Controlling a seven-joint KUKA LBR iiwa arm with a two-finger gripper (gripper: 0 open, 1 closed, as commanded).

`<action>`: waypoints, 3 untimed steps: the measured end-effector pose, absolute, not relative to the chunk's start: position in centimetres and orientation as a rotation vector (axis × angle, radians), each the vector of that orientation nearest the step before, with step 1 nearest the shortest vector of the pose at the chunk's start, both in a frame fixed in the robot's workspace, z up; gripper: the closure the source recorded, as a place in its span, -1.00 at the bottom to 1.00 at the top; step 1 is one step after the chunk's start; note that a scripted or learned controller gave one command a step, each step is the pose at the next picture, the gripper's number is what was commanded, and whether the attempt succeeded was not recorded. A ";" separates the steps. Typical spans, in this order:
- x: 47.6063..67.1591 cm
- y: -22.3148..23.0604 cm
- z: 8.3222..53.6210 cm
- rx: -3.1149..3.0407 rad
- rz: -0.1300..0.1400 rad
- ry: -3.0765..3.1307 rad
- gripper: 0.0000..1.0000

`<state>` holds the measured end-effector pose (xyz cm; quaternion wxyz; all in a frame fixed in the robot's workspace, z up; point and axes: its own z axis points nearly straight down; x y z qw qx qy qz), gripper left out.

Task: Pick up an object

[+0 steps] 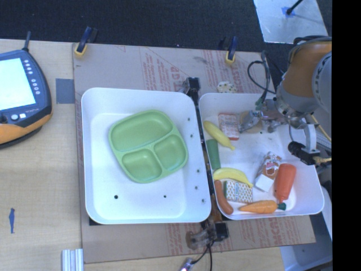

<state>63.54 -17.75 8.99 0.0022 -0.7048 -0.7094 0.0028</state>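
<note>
We see rows of red print on the cardboard sheet (169, 72) under the bins, too small for us to read.

The two white bins (96, 151) look like smooth plastic, a little shiny. The green plate (148, 145) inside the left one is smooth plastic too, with a soft, dull look. The toy food in the right bin looks like smooth plastic: the yellow bananas (219, 134), the orange carrot (259, 207) and the red-orange pepper (284, 180). The small packets (229, 125) look like printed paper or card. The bench (39, 179) looks like pale wood, smooth and matt. The brown sheet (146, 66) under the bins looks like rough, dull cardboard. The gripper (260, 119) looks like shiny metal.
</note>
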 end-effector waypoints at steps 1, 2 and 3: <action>65.7 -19.6 9.2 -2.215 0.002 -2.226 -1.00; 65.7 -19.6 10.3 -2.211 0.002 -2.229 1.00; 65.7 -19.4 17.4 -2.218 0.000 -2.226 1.00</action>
